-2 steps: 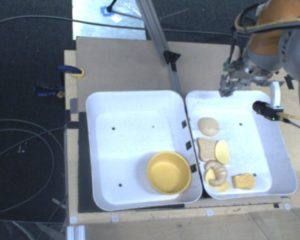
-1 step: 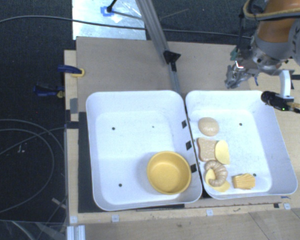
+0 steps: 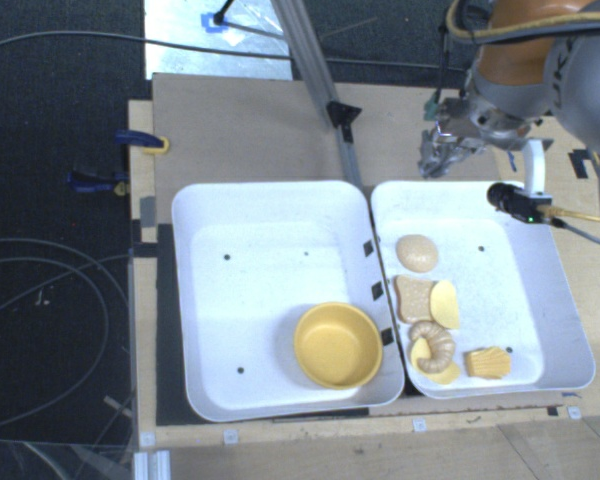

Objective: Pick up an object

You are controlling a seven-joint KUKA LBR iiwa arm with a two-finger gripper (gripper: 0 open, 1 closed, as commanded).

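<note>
The right bin (image 3: 540, 278) holds several toy foods: a round beige bun (image 3: 417, 253), a tan bread slice (image 3: 413, 298), a yellow chip (image 3: 445, 304), a curled croissant (image 3: 433, 345) and a ridged yellow piece (image 3: 488, 363). A yellow bowl (image 3: 337, 344) sits in the left bin (image 3: 240, 268) near its front right corner. My gripper (image 3: 438, 158) hangs above the back edge of the right bin, well clear of the foods, with nothing visible between its fingers.
A slanted metal pole (image 3: 315, 58) crosses the bench behind the bins. A blue and yellow clamp (image 3: 140, 143) sits at the bench's left edge. Cables lie on the dark floor at left.
</note>
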